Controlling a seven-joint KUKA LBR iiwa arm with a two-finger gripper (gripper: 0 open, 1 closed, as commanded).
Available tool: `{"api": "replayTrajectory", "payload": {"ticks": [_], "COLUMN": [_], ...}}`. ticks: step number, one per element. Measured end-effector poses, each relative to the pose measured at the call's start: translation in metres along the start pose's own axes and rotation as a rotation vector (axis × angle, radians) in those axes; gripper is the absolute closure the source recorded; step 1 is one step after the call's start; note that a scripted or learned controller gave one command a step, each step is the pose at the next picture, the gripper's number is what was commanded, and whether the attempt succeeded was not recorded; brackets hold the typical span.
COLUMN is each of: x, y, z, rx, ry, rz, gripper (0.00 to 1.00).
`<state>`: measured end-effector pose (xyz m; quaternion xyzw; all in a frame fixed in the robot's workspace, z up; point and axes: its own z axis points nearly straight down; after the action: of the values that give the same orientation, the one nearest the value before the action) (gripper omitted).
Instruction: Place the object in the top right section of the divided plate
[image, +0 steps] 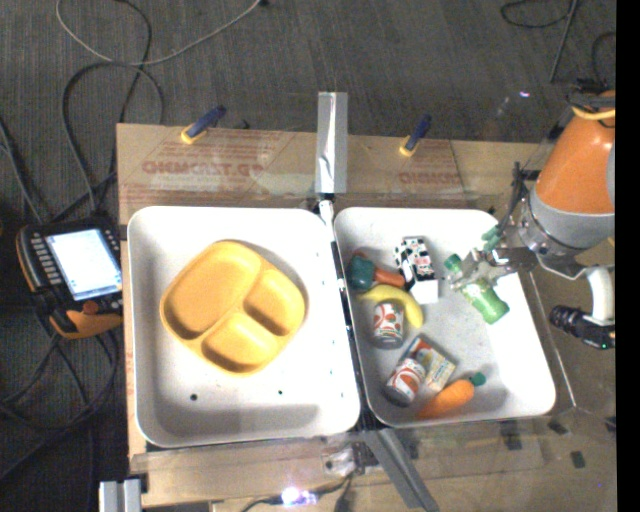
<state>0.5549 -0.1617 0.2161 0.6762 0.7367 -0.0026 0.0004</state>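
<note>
Looking down at the bench, there are two white bins side by side. The left bin (150, 400) has just the yellow divided plate (234, 305) in it, sitting a bit rotated, w/ three sections.

The right bin (530, 390) has all the clutter: a carrot (447, 396) near the front edge, a small red and white can (404, 381) just beside it, a little box (434, 366) touching that can, another can (387, 321) standing in the middle, a banana (400, 298) curled around its back, a red and green veggie thing (368, 273) near the left wall, and a black and white cow-ish toy (414, 258) toward the back.

The task obj looks like the green bottle (482, 293), lying tilted on the right side of the right bin, well apart from the plate. The gripper (478, 268) sits right over its upper end, reaching in from the right on the grey arm (572, 215) w/ the orange band. Fingers look spread apart on either side of the bottle neck, prob not clamped on it, but it's blurry there so not 100% sure. The bottle body seems to rest on the bin floor.
</note>
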Motion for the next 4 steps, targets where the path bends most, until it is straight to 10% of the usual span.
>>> {"api": "replayTrajectory", "payload": {"ticks": [1, 2, 3, 4], "x": [0.088, 0.155, 0.301, 0.36], "y": [0.088, 0.114, 0.139, 0.1], "z": [0.009, -0.022, -0.073, -0.004], "rx": [0.0, -0.001, -0.001, 0.002], "ry": [0.003, 0.0, 0.003, 0.002], "rz": [0.151, 0.008, 0.098, 0.001], "gripper": [1.0, 1.0, 1.0, 1.0]}}
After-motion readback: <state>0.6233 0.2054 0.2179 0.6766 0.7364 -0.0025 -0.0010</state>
